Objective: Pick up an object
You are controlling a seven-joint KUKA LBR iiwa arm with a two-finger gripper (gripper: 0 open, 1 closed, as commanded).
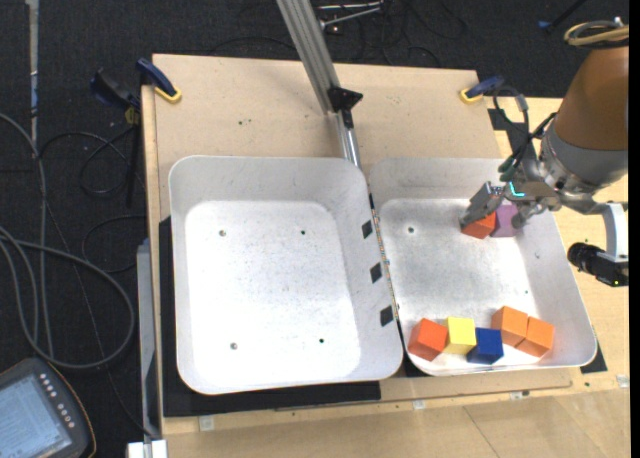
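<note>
Two shallow white bins sit side by side on the pale wooden tabletop [260, 111], both speckled, with rounded corners and low sloping walls. The left bin [200, 186] shows a bare floor with four small dots. The right bin [430, 216] holds seven blocks, all small matte cubes or near-cubes. Five cluster along its 6 o'clock wall: an orange block [429, 337], a yellow block [460, 332] touching it, a blue block [487, 345] just beside the yellow, then two more orange blocks [524, 329] pressed together toward 5 o'clock. The other two lie at about 1 o'clock in that bin: a red-orange block [479, 226] and a pink block [507, 221] touching it. The pincer [497, 204] hangs right over this pair, its dark fingers close against the red-orange block; whether they are shut on it or spread cannot be told. The middle of the right bin's floor is open, while the row of five is crowded against the wall. Blue and yellow clamps [158, 81] grip the tabletop's far corners.
</note>
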